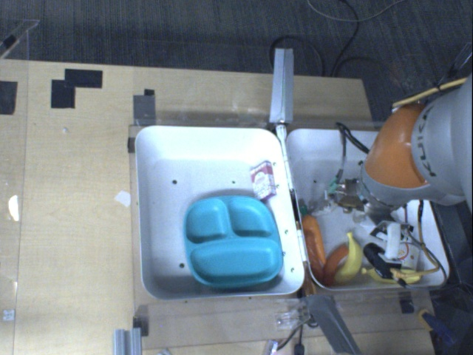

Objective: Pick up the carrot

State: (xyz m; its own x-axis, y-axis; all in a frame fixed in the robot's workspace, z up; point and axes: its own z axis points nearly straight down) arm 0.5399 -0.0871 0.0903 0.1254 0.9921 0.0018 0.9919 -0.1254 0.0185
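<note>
Carrot (315, 241) is lying along the left wall of the right bin (316, 148), just below and left of the jaws, not touching them. Can't tell their state; a banana (355, 253) sits right below.

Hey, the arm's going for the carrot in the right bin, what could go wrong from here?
The carrot lies hard against the right bin's left wall, so one finger may hit the wall rather than slip beside it. A reddish round fruit and a banana crowd its lower end, so the gripper might nudge or grab those instead. Loose cables near the wrist could snag on the food.
</note>
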